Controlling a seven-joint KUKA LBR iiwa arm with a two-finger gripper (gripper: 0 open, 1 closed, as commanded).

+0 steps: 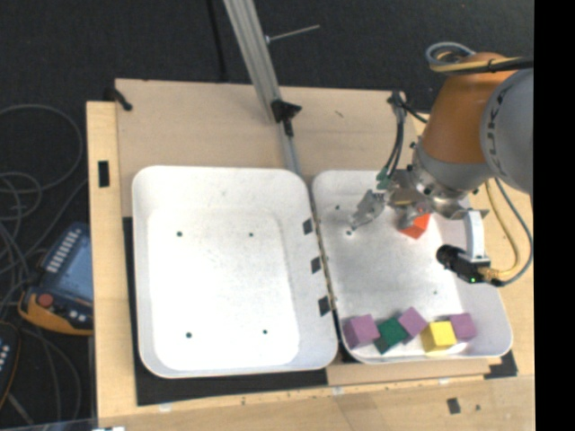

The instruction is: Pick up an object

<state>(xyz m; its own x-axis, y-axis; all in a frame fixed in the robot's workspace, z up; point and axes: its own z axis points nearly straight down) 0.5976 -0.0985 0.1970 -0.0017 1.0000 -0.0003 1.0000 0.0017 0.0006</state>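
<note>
Five small blocks [409,328] line the right bin's [377,268] near edge (probably light, rigid); we'd pinch flat opposite faces. The gripper's [367,209] state we cannot tell.

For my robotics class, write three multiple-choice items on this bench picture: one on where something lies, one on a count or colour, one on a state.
1. Where do the purple, green and yellow blocks lie?
A. Along the near edge of the right bin
B. In the middle of the left bin
C. On the floor

2. How many purple blocks are there?
A. One
B. Three
C. Five

3. Where is the end effector?
A. Above the left bin
B. Above the right bin's far part, near the orange block
C. Off the bench

Answers:
1 A: the green block and yellow block sit in a row by the right bin's near rim.
2 B: purple blocks at.
3 B: the end effector hangs there, left of the orange block.
</note>
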